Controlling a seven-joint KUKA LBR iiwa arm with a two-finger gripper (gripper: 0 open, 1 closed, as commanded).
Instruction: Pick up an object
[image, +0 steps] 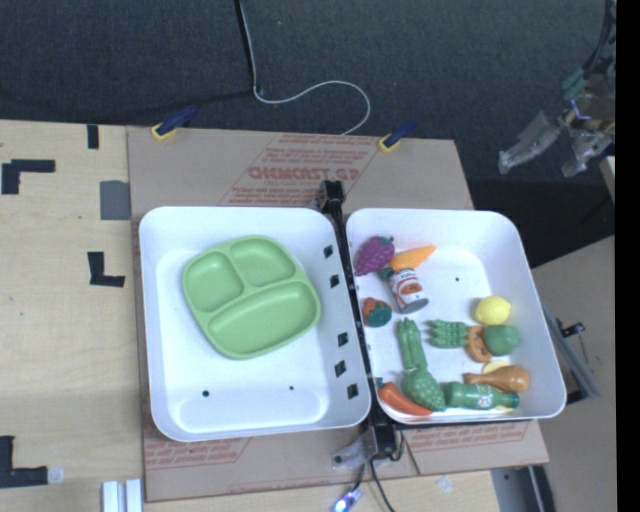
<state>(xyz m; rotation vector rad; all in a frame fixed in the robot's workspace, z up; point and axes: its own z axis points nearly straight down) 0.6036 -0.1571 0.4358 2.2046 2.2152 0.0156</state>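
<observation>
- the grey two-finger gripper (545, 150) hangs at the upper right of the view, above the dark floor and outside both bins; its prongs look splayed apart with nothing between them, so i read it as open and empty.
- every candidate object lies down and to the left of the claw, inside the right-hand shallow white bin (523, 250), whose near corner is the closest part of the bench to it.
- closest to the claw within that bin is the round yellow toy lemon (492, 309), with a green and orange toy fruit (497, 340) touching just below it.
- further left, the small red-and-white toy can (408, 288) stands near the orange toy carrot (415, 256) and the purple toy grape bunch (374, 254).
- the long green toy corn cob (410, 345) runs roughly top to bottom in the view, so a grasp would likely close across its narrow width.
- the left-hand white bin (160, 300) holds a light green divided plastic plate (251, 295), well apart from the claw.
- judgement: the move ahead is a descent leftward and down.
</observation>
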